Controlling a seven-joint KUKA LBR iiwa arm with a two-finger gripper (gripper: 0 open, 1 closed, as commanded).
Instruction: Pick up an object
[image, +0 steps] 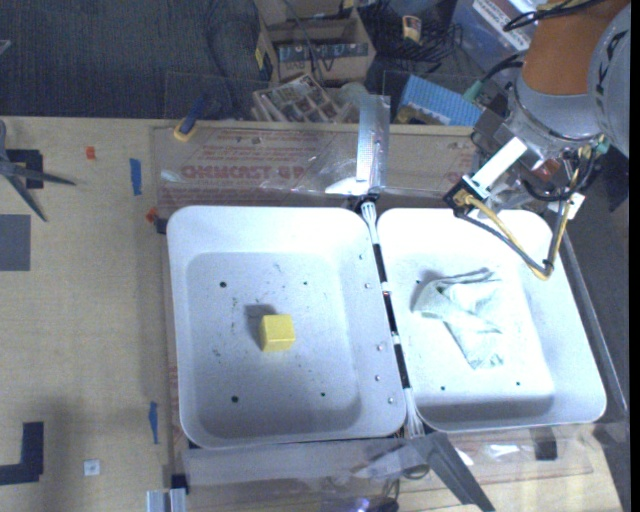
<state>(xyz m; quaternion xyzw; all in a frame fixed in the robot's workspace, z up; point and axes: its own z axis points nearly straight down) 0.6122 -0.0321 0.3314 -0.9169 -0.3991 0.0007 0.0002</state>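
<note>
The gripper (548, 178) hung at the far right corner of the right bin (585, 395), above its back rim, with the grey arm and its orange band rising behind it. From where I stood I could not tell whether it was open or closed, and I saw nothing held in it.

Nearest to it, just forward and a little to the left, a crumpled white cloth (465, 310) lay on the floor of that same bin, apart from the walls.

The yellow block (277, 332) sat well away from the gripper, forward and far to its left, near the middle of the left bin (182, 235). The two bins' adjoining rims ran between the block and the gripper.

Level with the gripper and to its left, an upright metal strip (372, 140) stood behind the seam of the bins, beside a clear plastic sheet (250, 170) with red lettering.
</note>
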